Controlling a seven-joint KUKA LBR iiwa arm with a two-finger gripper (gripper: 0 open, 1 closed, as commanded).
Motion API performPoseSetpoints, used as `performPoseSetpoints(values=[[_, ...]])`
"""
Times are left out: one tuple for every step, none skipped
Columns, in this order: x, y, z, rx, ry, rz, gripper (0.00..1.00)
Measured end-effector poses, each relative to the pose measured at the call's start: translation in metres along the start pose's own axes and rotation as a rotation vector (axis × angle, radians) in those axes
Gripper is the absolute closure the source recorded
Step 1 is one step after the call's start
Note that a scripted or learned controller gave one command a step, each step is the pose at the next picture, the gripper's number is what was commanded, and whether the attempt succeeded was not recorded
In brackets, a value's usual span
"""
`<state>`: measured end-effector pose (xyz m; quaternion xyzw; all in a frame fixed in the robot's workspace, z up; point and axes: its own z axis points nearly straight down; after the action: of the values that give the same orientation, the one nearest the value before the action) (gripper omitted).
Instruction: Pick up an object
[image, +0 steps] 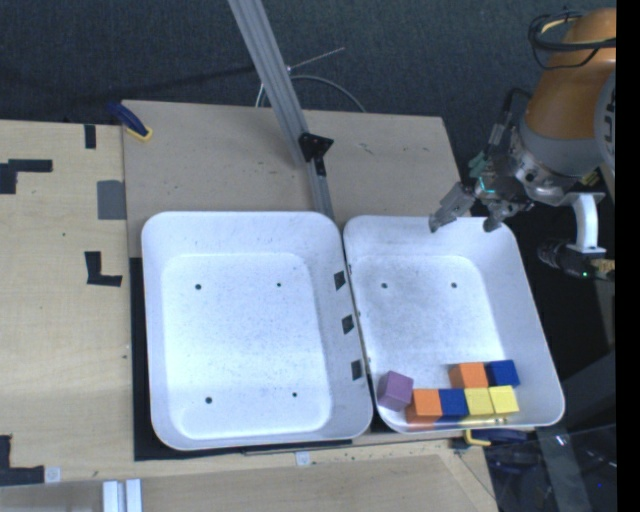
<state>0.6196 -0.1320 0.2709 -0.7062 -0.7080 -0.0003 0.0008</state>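
coloured blocks (462, 389) lie well apart from seemingly open jaws.

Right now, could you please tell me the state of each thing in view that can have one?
end effector: open, holding nothing, over the right bin's far rim.
purple block: tilted, loose, at the near edge of the right bin.
orange, blue and yellow blocks: flat, packed together in the near right corner.
left bin: level on the bench.
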Motion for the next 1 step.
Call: performPoseSetpoints(values=[[0.002, 0.0155, 0.0636, 0.006, -0.002, 0.001, 0.0]])
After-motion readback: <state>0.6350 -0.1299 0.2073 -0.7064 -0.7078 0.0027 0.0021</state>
